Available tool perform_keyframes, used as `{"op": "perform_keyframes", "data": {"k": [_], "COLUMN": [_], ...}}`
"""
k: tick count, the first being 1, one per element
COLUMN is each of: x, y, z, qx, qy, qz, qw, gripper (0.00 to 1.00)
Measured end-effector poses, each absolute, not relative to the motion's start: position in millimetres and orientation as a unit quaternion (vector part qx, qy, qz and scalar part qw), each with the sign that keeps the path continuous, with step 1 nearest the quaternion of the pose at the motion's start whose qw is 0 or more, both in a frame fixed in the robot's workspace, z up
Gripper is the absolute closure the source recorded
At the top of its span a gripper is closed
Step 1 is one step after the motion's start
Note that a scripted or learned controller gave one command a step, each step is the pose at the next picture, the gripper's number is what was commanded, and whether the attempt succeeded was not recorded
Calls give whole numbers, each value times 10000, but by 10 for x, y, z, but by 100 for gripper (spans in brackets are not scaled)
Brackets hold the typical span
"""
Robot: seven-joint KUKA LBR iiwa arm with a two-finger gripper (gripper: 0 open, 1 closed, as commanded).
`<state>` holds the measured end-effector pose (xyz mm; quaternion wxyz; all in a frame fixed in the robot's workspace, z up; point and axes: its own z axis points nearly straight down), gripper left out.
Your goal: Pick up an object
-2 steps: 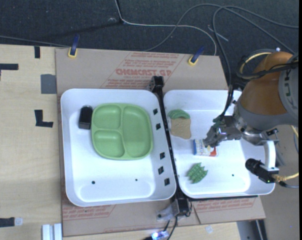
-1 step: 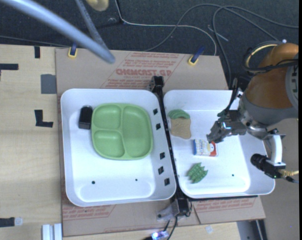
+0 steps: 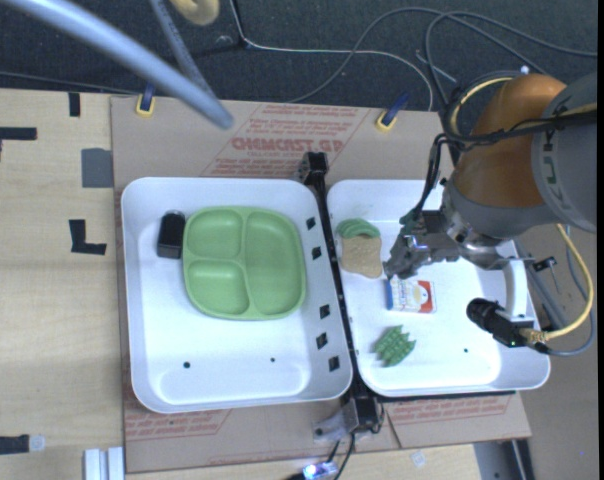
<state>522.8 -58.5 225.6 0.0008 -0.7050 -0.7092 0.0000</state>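
My gripper (image 3: 400, 260) hangs over the right bin (image 3: 452, 373), its dark fingertips pointing down just right of a tan sponge-like block (image 3: 361, 256) and above a small red, white and blue packet (image 3: 412, 295). A green rounded piece (image 3: 358, 230) lies behind the tan block. A green spiky toy (image 3: 393, 346) rests near the bin's front. Nothing shows between the fingers.
The left bin (image 3: 152, 358) holds a green divided plate (image 3: 245, 262) and a small black block (image 3: 170, 234) at its left. A black clamp divider (image 3: 327, 268) separates the bins. Cables trail behind the bench, and the arm's orange band (image 3: 507, 128) looms at right.
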Motion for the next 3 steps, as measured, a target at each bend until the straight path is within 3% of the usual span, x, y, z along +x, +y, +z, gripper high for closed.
{"op": "perform_keyframes", "data": {"k": [3], "x": [5980], "y": [802], "z": [2143], "qx": [-7052], "qy": [-7090], "qz": [4], "qw": [6], "gripper": [100]}}
